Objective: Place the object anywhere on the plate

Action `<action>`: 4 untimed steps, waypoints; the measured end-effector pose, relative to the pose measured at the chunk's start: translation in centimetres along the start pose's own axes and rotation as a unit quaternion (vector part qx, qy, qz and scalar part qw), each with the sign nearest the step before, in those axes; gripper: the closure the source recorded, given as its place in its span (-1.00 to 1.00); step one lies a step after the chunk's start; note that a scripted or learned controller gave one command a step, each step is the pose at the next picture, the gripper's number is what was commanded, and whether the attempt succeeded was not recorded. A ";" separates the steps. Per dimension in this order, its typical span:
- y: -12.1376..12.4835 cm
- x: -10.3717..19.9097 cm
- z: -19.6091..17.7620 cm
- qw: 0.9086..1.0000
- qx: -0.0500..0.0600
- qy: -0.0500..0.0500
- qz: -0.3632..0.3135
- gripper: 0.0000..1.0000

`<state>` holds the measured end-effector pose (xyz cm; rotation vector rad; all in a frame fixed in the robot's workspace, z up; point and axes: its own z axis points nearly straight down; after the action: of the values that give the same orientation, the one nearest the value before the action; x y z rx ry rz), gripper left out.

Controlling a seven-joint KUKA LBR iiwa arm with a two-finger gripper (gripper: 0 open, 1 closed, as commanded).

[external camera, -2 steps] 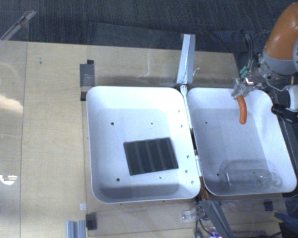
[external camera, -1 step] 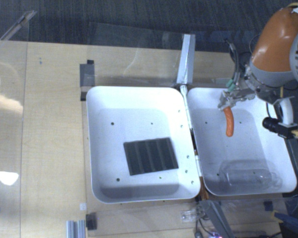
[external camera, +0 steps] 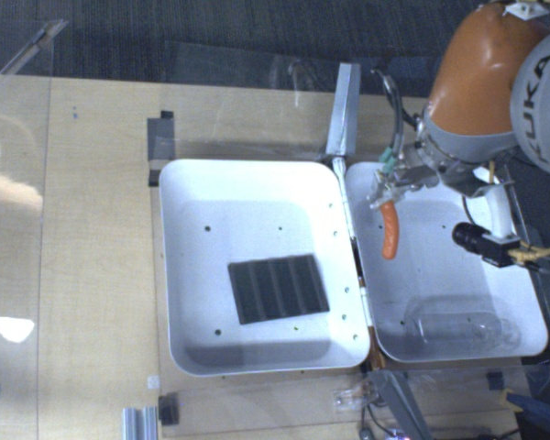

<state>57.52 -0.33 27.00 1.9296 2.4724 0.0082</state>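
A dark grey ridged rectangular plate (external camera: 278,288) lies flat in the left bin (external camera: 192,200), toward its front. My gripper (external camera: 385,196) is over the back left part of the right bin (external camera: 522,324), just right of the wall between the bins. An orange sausage-shaped object (external camera: 390,234) hangs lengthwise below the fingertips, its upper end pinched between them. The gripper is shut on that upper end. The object is to the right of the plate and farther back, across the dividing rims.
A clear plastic bottle (external camera: 460,324) lies on its side at the front of the right bin. A black cable plug (external camera: 477,239) juts out beside the wrist. An upright metal post (external camera: 342,113) stands behind the gap between the bins.
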 end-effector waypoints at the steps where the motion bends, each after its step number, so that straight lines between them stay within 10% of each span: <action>1: -0.8 6.7 6.2 0.986 0.002 0.001 0.170 1.00; 3: -2.4 11.4 8.5 0.997 0.002 0.001 0.078 1.00; 4: 4.8 8.0 8.5 0.997 0.001 0.000 -0.083 1.00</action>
<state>60.29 8.57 18.55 1.7194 2.6244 0.0062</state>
